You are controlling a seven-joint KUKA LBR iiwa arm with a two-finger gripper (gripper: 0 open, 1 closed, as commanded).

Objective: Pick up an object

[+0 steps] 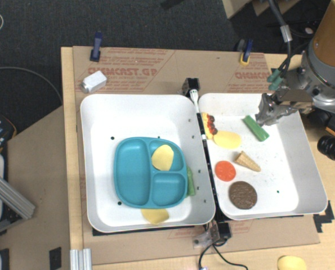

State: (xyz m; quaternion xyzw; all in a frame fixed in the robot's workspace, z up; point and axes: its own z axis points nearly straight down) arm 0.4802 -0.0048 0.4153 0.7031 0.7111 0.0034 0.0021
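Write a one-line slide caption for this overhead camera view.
Gripper poised over a green block in the right bin; a blue divided plate sits in the left bin.

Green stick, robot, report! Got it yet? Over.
Tool over green stick, right bin. Grip unconfirmed. Yellow piece, cone nearby, not blocking.

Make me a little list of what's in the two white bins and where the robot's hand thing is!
left bin: blue divided tray with a yellow piece on it; another yellow piece beside the tray
right bin: green stick, yellow oval, red disc, tan wedge, brown disc
end effector: over the right bin, at the green stick
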